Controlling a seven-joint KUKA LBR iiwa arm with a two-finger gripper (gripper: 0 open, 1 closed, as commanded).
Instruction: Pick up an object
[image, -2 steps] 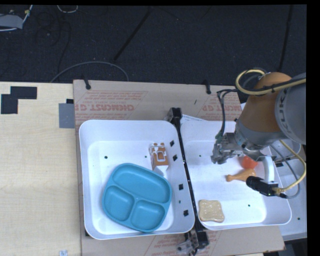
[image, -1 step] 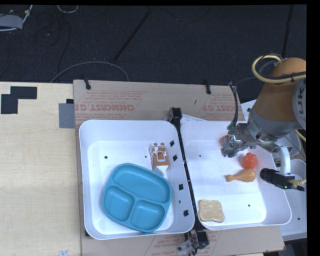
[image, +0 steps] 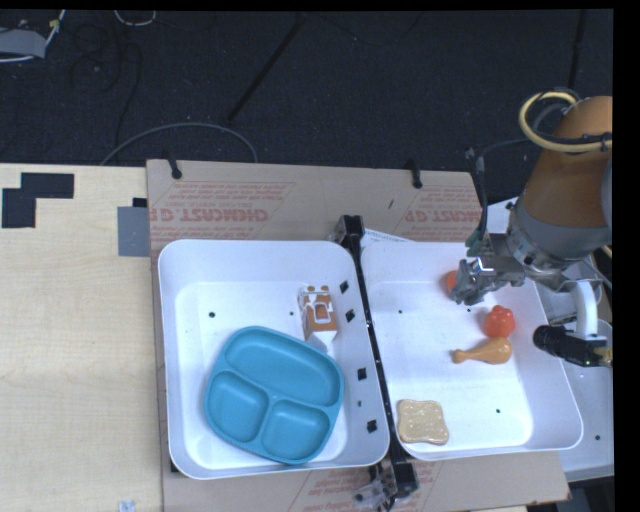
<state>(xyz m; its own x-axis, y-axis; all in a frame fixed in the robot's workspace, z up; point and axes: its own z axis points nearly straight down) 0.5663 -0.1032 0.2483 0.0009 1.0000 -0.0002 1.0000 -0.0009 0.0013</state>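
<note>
Three items (image: 497, 322) near right bin (image: 560, 425) far-right edge, gripper (image: 470, 284) beside.

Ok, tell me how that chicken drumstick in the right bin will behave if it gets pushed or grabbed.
The drumstick looks like moulded plastic, so probably stiff and light. Its rounded body and thin handle end suggest that it would pivot or roll when nudged. The surface looks glossy, so it may slip; the tomato sits close beside it and could get bumped.

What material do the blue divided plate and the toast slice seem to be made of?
Blue divided plate: probably moulded plastic, with a smooth, even colour and soft sheen. Toast slice: likely a plastic or rubber toy, matt tan with a uniform, rounded edge.
</note>
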